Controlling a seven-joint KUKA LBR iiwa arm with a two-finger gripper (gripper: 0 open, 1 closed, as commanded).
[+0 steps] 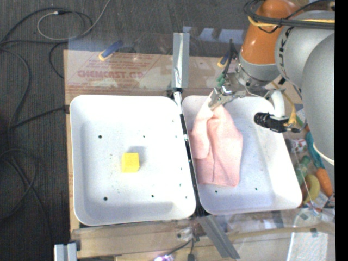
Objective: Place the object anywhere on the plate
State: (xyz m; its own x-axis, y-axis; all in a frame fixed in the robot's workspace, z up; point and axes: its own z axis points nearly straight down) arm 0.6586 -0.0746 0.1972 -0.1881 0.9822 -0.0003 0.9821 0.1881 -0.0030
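The gripper [216, 99] pinches the top corner of a pink cloth [218, 148], fingers closed on the fabric, over the right bin [272, 167]. The cloth hangs and drapes down onto the bin floor, near the left wall. A yellow block [130, 162] lies in the left bin [92, 118]. The arm [304, 53] is cut off at the right edge. Clutter beside the right bin is hard to make out.

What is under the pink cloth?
The pink cloth hangs from the gripper and drapes onto the right bin. Around it you see white bin floor. Whatever lies beneath the cloth is covered, so I cannot tell.
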